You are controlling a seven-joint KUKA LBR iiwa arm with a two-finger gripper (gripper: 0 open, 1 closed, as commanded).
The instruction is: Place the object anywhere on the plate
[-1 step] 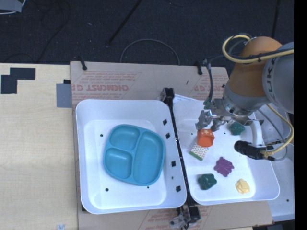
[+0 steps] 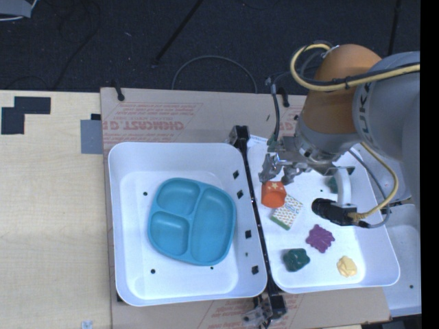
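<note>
Two white bins sit mid-frame; the blue plate (image 2: 192, 221) fills the left one. The gripper (image 2: 276, 175) hangs over the orange toy (image 2: 273, 195) in the right bin (image 2: 384, 266), jaws apart, clamping nothing. Risk: the patterned card (image 2: 287, 212) touching the toy could snag a finger, spoiling the grasp.

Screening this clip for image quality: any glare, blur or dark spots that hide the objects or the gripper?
Camera view: lighting is even and soft; the blue plate and white bins show no strong glare. The small toys are slightly soft but distinct by colour. The gripper above the orange object is dim and cluttered, its fingers unclear. The floor behind is dark.
</note>
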